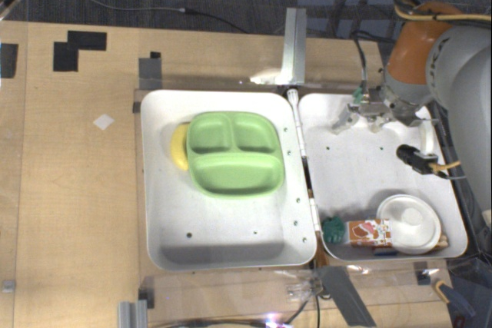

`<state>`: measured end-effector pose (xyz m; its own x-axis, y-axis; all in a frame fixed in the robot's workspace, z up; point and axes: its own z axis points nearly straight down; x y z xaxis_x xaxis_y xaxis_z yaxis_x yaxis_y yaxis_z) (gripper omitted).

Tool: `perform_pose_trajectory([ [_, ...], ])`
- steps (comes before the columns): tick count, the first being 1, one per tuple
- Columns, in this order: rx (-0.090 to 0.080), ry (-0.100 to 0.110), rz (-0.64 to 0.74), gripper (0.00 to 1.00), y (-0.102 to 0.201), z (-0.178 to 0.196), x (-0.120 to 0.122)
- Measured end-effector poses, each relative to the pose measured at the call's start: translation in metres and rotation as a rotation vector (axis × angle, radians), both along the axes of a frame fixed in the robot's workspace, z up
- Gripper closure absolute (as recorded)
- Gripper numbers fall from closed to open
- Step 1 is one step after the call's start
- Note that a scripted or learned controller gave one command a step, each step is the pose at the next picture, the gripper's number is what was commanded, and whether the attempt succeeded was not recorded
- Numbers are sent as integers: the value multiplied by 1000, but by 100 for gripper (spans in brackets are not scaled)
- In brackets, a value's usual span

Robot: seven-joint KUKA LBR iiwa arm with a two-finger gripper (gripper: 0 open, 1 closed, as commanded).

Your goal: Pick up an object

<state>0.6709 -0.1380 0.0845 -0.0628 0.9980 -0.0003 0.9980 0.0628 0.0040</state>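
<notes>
The bench carries two shallow white bins side by side, the left bin (165, 234) and the right bin (346, 180), meeting along a shared middle edge.

Left bin: a green divided tray (233, 152) lies upside-up in the upper half, nearer the far edge than the near one. A yellow object (178, 147) shows partly from under the tray's left side, touching it; most of it is covered, so its kind cannot be told.

Right bin: three items sit along the near edge. A white bowl (410, 222) rests upright toward the near right corner. A small carton with red and white print (371, 233) lies flat just beside the bowl, touching or nearly touching its left side. A small dark green object (333, 230) sits in the near left corner, just beside the carton.

Arm: the grey arm with its orange band (411, 50) enters over the far right corner of the right bin. The claw (367, 113) hangs over the far edge of the right bin, well apart from the three items. Whether it stands wide or narrow cannot be told at this angle. Nothing is seen in it.
</notes>
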Motion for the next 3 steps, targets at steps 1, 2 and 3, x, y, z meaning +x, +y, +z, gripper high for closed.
perform_pose_trajectory([
  [1,-1,-5,6,100,1,12,3],
  [2,0,-4,-26,100,-6,3,-31],
  [3,-2,-6,34,100,26,3,-27],
])
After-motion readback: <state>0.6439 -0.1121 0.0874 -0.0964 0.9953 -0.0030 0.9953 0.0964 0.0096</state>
